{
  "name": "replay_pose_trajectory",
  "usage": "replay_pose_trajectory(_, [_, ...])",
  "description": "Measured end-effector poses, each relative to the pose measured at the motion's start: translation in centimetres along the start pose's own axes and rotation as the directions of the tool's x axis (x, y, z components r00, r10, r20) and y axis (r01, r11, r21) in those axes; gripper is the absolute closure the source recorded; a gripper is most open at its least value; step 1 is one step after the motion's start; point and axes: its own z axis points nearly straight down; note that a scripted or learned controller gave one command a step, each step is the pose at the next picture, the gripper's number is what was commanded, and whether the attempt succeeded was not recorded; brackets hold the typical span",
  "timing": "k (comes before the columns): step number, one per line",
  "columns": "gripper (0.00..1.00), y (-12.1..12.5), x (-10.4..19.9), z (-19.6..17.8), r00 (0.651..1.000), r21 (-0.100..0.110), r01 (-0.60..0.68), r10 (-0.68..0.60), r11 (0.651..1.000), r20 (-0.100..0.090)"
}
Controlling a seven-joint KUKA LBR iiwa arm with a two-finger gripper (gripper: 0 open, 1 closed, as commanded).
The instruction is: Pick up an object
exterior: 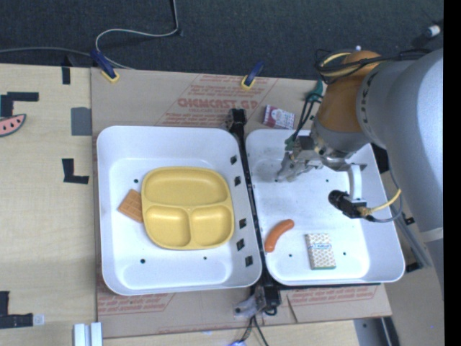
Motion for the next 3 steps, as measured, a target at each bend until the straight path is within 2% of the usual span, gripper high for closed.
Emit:
replay_pose_trajectory(1, [0.0,0.0,0.0,0.0,1.0,0.0,0.0,0.0,1.0,0.0])
replay_pose_trajectory(2, [0.0,1.3,0.2,2.8,1.0,-0.002,-0.003,0.003,1.0,0.002])
replay_pose_trajectory(3, [1.0,1.3,0.2,1.8,1.0,-0.003,-0.002,0.002,1.0,0.002])
